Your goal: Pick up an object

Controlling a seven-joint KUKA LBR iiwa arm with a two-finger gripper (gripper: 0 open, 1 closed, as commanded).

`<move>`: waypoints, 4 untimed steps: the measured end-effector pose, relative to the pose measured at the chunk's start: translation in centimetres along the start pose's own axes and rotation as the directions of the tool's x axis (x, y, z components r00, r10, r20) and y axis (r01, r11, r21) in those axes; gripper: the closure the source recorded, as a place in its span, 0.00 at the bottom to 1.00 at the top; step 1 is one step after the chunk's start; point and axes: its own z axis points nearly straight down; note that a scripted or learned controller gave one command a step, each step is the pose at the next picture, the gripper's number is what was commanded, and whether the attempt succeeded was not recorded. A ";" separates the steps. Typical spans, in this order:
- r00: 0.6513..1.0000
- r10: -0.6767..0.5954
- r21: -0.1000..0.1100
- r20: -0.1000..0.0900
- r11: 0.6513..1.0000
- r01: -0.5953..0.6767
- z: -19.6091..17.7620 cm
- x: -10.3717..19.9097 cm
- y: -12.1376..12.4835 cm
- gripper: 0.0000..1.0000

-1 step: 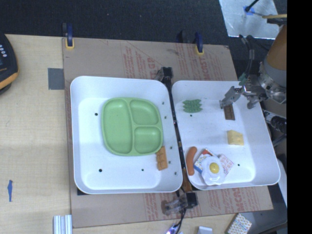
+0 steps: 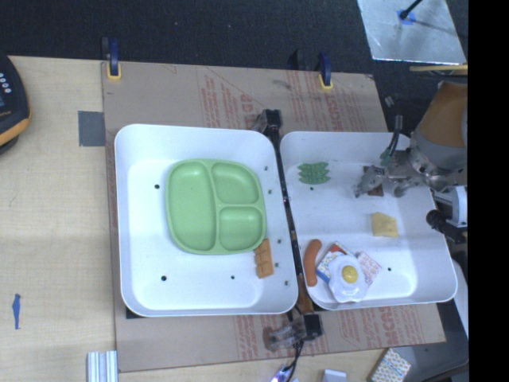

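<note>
Objects lie scattered in right bin (image 2: 413,285): green leafy piece (image 2: 313,173) near far-left corner; yellow block (image 2: 385,225) mid-floor; sausage (image 2: 311,262) at near-left, just beside fried egg (image 2: 348,275) and red-white packet (image 2: 367,267); gripper (image 2: 377,183) low over far-right part of bin, apart from all of these; finger state blurred, cannot tell, nothing seen grasped. Left bin (image 2: 135,213) holds green divided plate (image 2: 215,206); orange wafer (image 2: 262,259) near its right wall.
</note>
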 end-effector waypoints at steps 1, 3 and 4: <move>1.000 -0.002 -0.015 0.000 1.000 0.002 -3.3 0.1 4.2 0.00; 1.000 -0.007 -0.007 0.000 1.000 0.007 -1.5 0.2 3.8 1.00; 1.000 -0.008 -0.006 0.000 1.000 0.008 -1.4 0.2 3.8 0.00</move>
